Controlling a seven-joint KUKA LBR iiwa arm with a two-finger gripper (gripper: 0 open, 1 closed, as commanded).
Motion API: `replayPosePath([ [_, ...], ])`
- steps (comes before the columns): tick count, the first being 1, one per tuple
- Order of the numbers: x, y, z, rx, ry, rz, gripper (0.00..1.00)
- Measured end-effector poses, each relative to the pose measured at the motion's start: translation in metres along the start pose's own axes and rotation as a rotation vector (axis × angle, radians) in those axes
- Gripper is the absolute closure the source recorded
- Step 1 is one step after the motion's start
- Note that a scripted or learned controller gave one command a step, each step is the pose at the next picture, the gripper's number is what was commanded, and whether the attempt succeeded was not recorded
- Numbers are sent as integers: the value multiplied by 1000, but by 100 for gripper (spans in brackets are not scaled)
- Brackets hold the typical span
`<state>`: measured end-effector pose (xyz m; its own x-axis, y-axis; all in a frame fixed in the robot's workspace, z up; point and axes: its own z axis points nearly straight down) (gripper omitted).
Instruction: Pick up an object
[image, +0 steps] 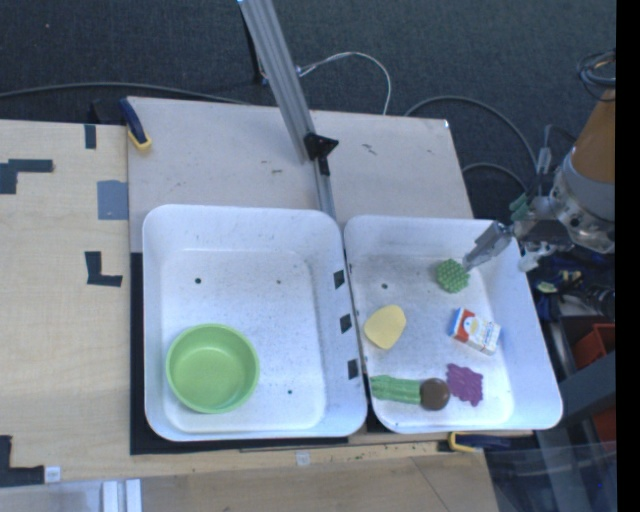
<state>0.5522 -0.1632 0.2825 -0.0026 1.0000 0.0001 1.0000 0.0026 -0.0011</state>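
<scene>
The right bin (520, 300) holds several small objects. A green knobbly round piece (452, 275) lies near its upper right. A yellow lump (385, 326) sits mid-bin, and a small white, red and blue carton (474, 330) lies to its right. Along the front are a green stick (396, 388), a brown ball (434, 394) and a purple piece (464, 384). My gripper (473, 259) reaches in from the right, slanting down, with its tip just above and right of the green knobbly piece. Nothing is seen held in it.
The left bin (240, 230) holds a light green bowl (212, 367) in its front left corner. A grey metal pole (290, 85) rises from a clamp between the bins at the back. Cables and gear crowd the right side beyond the right bin.
</scene>
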Motion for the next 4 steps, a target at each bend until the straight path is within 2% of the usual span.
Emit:
replayPosePath([
  [1, 0, 0, 0, 0, 0, 0, 0],
  [2, 1, -4, 64, 7, 1, 2, 0],
  [4, 2, -14, 158, 6, 0, 2, 0],
])
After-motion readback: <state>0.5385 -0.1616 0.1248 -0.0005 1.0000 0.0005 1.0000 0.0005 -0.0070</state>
